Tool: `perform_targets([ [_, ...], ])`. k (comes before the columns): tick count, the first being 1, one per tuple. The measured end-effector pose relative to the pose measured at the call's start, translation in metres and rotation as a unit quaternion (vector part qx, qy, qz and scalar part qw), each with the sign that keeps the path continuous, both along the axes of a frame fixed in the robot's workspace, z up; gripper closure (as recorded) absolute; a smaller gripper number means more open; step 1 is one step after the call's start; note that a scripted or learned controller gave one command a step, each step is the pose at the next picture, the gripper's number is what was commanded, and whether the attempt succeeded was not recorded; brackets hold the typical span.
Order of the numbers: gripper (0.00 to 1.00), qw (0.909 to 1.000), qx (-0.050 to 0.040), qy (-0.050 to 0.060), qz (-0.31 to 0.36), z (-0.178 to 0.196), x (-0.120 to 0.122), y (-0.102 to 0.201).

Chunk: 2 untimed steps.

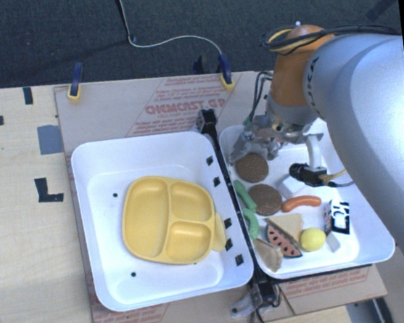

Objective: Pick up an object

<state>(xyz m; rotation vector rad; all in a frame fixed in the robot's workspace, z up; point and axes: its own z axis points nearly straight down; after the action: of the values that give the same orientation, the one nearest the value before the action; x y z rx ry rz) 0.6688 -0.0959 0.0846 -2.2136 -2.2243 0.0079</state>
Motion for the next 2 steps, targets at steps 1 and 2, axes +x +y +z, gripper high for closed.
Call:
perform_targets([
  [1,0.00,1.0000,0.0001,-0.003,-0.004,0.001,-0.064,-0.094],
  [2,0.00,1.0000,0.0012,-0.001,-0.003,0.001,-0.184,-0.063],
])
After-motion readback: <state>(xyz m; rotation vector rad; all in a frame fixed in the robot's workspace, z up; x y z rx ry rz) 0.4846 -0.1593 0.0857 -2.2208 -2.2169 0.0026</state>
